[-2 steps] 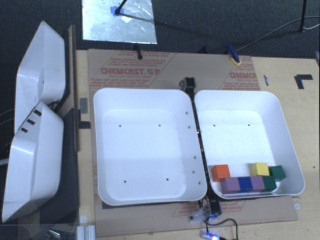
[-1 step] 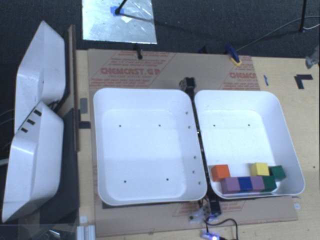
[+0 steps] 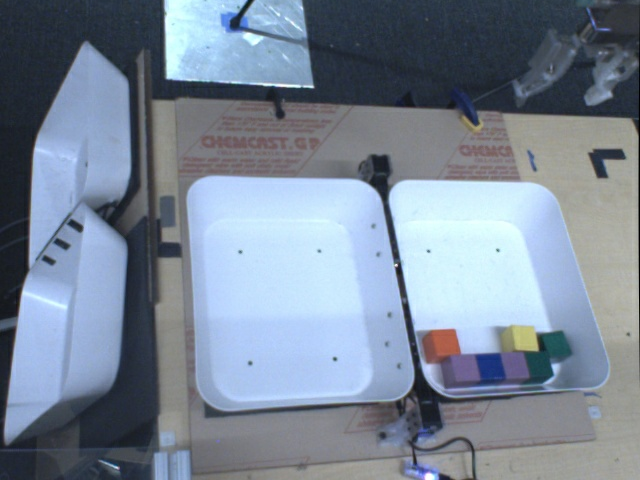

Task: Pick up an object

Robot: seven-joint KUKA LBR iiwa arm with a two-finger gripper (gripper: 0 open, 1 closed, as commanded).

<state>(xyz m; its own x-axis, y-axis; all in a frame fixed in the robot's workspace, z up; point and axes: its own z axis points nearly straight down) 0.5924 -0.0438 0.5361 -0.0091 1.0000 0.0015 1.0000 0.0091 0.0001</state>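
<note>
Several small blocks lie along the near edge of the right bin (image 3: 560, 228): an orange block (image 3: 441, 344), a purple block (image 3: 461, 369), a blue block (image 3: 491, 367), a yellow block (image 3: 519, 338) and a green block (image 3: 553, 345). My gripper (image 3: 578, 71) hangs at the top right corner, above the bench and well beyond the far side of the right bin. Its two pale fingers (image 3: 540, 66) are spread apart with nothing between them.
The left bin (image 3: 200, 268) stands beside the right one, both on a cardboard sheet (image 3: 300, 138). A shiny metal plate (image 3: 238, 26) lies at the back. White housings (image 3: 70, 238) line the left side. A yellow-and-blue clamp (image 3: 467, 113) sits behind the right bin.
</note>
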